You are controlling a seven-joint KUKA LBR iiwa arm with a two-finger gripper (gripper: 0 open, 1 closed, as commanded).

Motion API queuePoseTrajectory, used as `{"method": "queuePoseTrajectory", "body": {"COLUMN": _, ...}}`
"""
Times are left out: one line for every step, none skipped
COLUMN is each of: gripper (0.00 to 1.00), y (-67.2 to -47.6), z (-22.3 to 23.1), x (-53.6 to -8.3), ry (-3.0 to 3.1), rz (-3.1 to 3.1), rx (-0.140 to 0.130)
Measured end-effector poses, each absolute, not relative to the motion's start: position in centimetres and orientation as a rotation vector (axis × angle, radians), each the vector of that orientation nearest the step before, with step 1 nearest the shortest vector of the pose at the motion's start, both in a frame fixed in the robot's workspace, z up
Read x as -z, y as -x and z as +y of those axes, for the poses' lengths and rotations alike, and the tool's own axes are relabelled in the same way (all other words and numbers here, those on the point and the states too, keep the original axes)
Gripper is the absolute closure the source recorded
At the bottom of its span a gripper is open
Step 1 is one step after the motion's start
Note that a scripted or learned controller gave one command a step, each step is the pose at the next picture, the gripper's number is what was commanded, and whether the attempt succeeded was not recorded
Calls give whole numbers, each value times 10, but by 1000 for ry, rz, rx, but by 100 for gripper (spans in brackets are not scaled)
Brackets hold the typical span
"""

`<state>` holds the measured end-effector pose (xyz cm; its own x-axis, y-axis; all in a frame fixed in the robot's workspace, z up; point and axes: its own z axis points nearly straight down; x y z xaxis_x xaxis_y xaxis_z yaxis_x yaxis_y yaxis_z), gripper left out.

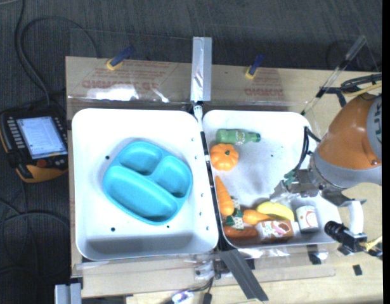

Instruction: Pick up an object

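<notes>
The right bin (271,120) holds a green bottle (236,135) lying at the back. An orange pumpkin (223,157) sits just in front of it. A carrot (224,197) lies along the left wall. At the front edge a yellow banana (276,209), a small orange piece (252,218), a brown labelled bottle (262,231) and a white can (307,219) crowd together. My gripper (295,184) hangs over the bin's right side, just behind the banana and the can. I see nothing held in it.
The left bin (93,233) contains a blue divided plate (148,180). The arm's orange band (354,137) covers the right bin's right rim. A handheld control unit (33,141) lies off the bench at the left. Cables run across the dark floor.
</notes>
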<state>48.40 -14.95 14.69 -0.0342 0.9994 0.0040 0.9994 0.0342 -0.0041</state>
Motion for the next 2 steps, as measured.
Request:
{"method": "queuePoseTrajectory", "body": {"gripper": 0, "y": -484, "z": -150, "x": -147, "ry": 2179, "rz": -2255, "rx": -1}}
{"method": "queuePoseTrajectory", "body": {"gripper": 0, "y": -486, "z": -129, "x": -90, "ry": 2094, "rz": -2354, "rx": 4}}
